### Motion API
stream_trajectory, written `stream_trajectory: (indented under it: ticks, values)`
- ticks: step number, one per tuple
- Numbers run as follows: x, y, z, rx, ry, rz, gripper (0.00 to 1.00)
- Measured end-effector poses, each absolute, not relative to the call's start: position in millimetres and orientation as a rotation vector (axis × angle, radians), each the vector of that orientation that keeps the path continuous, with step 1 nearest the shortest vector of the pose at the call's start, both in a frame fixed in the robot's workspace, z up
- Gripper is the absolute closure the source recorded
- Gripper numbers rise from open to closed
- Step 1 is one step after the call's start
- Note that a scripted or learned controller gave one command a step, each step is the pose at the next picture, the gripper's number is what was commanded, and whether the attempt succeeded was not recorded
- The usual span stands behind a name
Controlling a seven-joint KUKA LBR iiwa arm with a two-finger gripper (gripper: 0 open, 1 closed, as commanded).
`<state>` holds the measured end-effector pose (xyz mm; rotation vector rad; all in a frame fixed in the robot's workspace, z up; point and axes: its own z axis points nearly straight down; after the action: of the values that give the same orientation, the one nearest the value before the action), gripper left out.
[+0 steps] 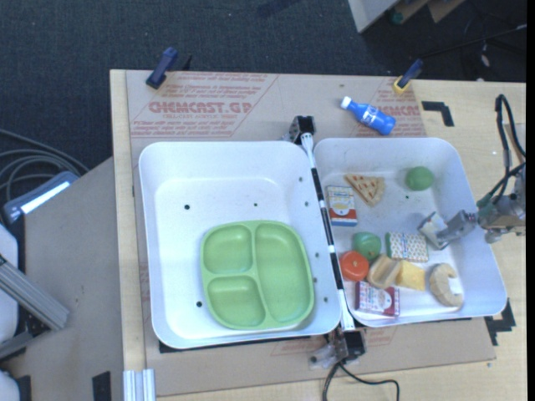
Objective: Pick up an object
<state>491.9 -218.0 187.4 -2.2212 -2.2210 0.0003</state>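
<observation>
Reaching in from the right edge of the frame, the grey end effector (435,230) hovers low over the right bin (476,182), its fingers slightly apart with nothing between them. Food items crowd that bin: a pizza slice (366,187) and a green ball (420,177) toward the top, a small carton (341,205) near the left wall, and below them a green-topped piece (366,243), a red tomato (354,265), a patterned cracker (407,246) just beside the fingertips, a yellow cheese wedge (408,275), a bagel (445,285) and a red-and-white packet (377,299) at the lower edge. Lying in the left bin (167,182), lower centre of the frame, is a green divided plate (255,274). On the bench (209,103) above the bins rests a blue bottle (369,115), lying on its side.
</observation>
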Motion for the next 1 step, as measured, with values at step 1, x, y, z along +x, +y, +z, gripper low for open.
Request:
stream_trajectory:
  ticks: [1]
  values:
    - [552.9, -220.9, 108.2, -2.216, -2.221, -0.003, 0.0]
